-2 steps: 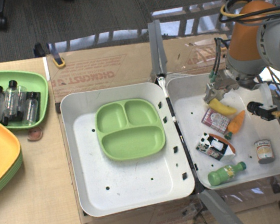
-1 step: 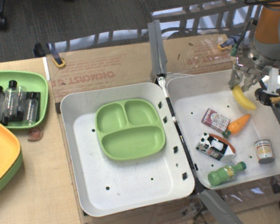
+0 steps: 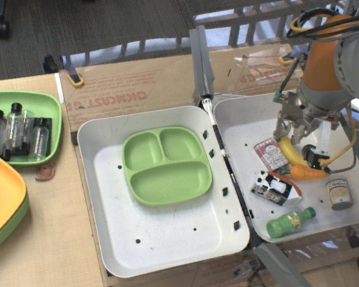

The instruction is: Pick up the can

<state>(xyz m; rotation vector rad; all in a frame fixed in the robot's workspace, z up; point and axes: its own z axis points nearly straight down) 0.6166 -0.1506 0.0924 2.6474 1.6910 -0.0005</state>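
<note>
The can (image 3: 339, 193) is a small tin with a pale label, standing upright near the right bin's front right corner. My gripper (image 3: 295, 132) hangs low over the middle of the right bin (image 3: 243, 119), above a banana (image 3: 292, 153) and up-left of the can. Its fingers (image 3: 284, 131) look spread, with nothing between them. The can stands apart from the gripper, about a hand's width toward the front right.
Around the banana lie an orange carrot (image 3: 309, 172), a red-and-white packet (image 3: 270, 154), a black-and-white box (image 3: 272, 187) and a green bottle (image 3: 290, 221). A green divided plate (image 3: 167, 165) rests in the left bin (image 3: 108, 205). Yellow plates and a green tray of vials sit far left.
</note>
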